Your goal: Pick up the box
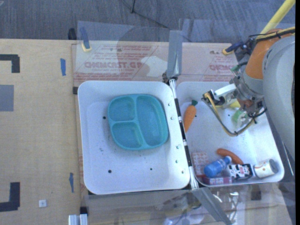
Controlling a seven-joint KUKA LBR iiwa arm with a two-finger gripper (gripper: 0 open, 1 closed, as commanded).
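End effector [243, 106] hovers over the right bin [206, 137] (how open it is, I cannot tell). The box [199, 159] lies well apart, down-left of it, beside the blue bottle [216, 167]. The approach is not yet made: it must cross over, then descend.

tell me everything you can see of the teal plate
The teal divided plate is a rounded rectangle with a raised rim and three wells: two smaller on the view's left, one long on the right. It looks like smooth plastic. It lies flat, right way up, slightly askew, in the upper middle of the left bin, touching only the bin's floor.
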